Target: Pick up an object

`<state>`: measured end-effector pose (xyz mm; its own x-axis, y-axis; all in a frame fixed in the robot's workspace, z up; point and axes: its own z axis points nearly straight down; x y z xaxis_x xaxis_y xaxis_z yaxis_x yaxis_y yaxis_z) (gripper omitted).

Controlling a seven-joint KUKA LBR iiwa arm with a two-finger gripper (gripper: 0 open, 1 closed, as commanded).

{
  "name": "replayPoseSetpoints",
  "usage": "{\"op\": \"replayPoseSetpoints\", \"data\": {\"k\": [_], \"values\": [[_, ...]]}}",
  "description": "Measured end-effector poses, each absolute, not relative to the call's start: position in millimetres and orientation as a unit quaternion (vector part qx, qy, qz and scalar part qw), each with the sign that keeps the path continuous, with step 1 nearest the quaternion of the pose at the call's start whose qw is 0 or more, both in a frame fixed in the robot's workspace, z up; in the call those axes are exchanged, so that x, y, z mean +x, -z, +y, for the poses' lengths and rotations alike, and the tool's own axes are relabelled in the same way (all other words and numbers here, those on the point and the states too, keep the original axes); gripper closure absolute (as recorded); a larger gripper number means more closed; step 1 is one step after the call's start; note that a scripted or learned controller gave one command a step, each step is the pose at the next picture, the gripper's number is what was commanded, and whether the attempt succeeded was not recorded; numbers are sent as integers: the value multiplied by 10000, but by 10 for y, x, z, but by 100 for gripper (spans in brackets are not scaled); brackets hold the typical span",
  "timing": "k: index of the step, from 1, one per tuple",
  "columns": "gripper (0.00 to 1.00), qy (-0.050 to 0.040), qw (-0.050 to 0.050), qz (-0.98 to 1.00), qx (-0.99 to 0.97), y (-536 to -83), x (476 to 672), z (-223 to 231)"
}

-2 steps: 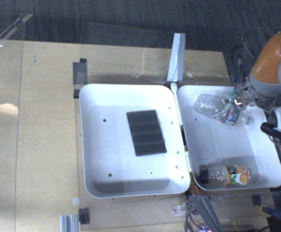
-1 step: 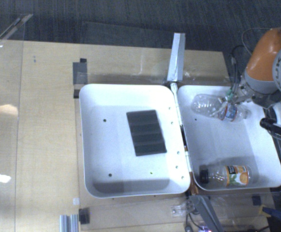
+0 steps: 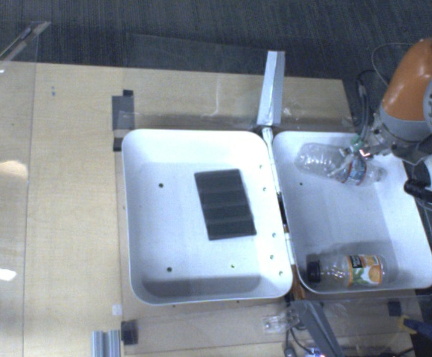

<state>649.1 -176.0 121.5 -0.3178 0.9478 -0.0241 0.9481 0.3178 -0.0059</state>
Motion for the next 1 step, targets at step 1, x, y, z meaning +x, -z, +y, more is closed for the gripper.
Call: {"op": "replayPoseSetpoints", "data": {"k": [1], "values": [[100,35,32,8109,5852,-1651,6566,-1077]]}}
